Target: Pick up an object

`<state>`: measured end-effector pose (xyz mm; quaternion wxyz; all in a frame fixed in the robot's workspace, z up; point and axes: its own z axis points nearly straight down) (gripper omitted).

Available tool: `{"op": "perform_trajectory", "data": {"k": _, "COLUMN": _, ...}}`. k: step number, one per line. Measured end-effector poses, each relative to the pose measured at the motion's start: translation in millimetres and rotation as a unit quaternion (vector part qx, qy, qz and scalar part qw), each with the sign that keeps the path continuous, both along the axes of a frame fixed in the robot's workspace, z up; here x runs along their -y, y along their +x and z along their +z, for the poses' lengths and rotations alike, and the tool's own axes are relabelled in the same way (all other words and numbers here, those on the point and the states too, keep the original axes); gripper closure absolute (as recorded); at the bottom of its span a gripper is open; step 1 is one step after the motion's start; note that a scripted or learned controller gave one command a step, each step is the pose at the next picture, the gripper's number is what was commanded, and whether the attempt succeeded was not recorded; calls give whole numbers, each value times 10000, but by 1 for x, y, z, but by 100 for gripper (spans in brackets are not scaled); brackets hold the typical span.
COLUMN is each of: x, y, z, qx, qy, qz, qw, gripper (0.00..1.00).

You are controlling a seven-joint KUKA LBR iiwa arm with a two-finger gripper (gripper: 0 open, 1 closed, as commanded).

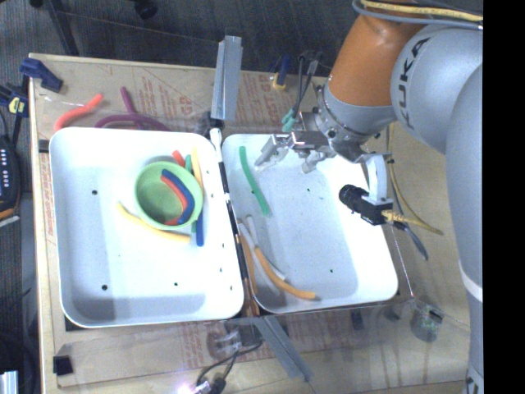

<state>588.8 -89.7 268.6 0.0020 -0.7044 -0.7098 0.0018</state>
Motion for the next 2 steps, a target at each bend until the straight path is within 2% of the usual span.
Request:
{"op": "perform_trajectory", "data": {"k": 1, "x": 23, "y": 22, "z": -115, "qx": -7, "qy": -8, "qz": -223, "qw": 9998, "gripper": 0}}
{"op": "perform_trajectory", "data": {"k": 2, "x": 28, "y": 34, "z": -177, "qx": 11, "qy": -8, "qz": 326, "qw": 9995, "gripper": 0}}
